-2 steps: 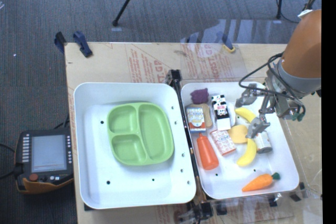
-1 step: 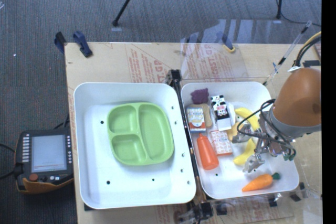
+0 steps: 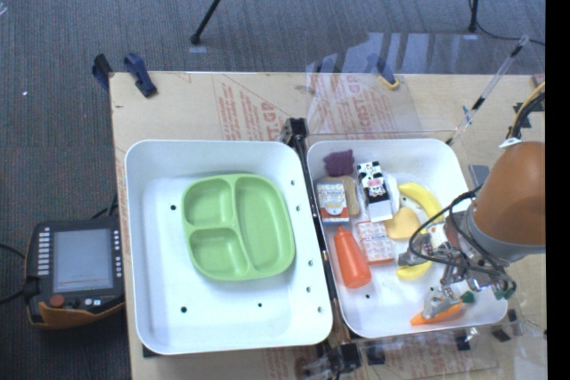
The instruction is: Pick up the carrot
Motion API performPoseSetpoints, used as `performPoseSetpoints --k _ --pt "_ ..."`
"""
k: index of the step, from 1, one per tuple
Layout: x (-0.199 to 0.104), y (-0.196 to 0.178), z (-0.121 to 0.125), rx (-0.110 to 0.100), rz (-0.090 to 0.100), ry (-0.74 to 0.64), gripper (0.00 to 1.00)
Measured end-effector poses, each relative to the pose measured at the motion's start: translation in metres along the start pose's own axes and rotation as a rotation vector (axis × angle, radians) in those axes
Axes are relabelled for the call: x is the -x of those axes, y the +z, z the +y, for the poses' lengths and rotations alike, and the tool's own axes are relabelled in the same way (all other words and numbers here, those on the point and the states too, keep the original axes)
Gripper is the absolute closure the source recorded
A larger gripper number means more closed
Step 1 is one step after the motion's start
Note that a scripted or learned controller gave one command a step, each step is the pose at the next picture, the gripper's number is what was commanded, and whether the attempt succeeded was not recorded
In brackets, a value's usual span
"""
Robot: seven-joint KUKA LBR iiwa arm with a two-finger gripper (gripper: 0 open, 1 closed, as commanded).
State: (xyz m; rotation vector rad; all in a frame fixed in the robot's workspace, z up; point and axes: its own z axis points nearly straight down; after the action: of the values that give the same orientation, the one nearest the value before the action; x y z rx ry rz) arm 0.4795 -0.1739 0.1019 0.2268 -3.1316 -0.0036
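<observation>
The carrot (image 3: pixel 434 313) is small and orange with a pale green end, and it lies in the front right corner of the right bin (image 3: pixel 392 327). My gripper (image 3: pixel 452 291) hangs directly over it, low in the bin, and its dark parts cover the carrot's right end. The arm's orange band (image 3: pixel 517 191) rises above the wrist at the right edge of the bin. The view does not show whether the carrot sits between the gripper's tips.
The right bin also holds an orange bottle (image 3: pixel 351 256), a banana (image 3: pixel 421 200), a purple item (image 3: pixel 337 162), a black-and-white carton (image 3: pixel 375 188) and small snack packs (image 3: pixel 333 199). In the left bin (image 3: pixel 151 316) lies a green divided plate (image 3: pixel 239 225).
</observation>
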Motion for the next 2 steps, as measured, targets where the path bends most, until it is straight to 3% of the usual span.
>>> performPoseSetpoints --k 1,2 --pt "0.02 -0.008 0.024 0.001 -0.002 0.121 0.0" --pt "0.003 0.008 0.021 0.0 -0.001 -0.062 0.0"
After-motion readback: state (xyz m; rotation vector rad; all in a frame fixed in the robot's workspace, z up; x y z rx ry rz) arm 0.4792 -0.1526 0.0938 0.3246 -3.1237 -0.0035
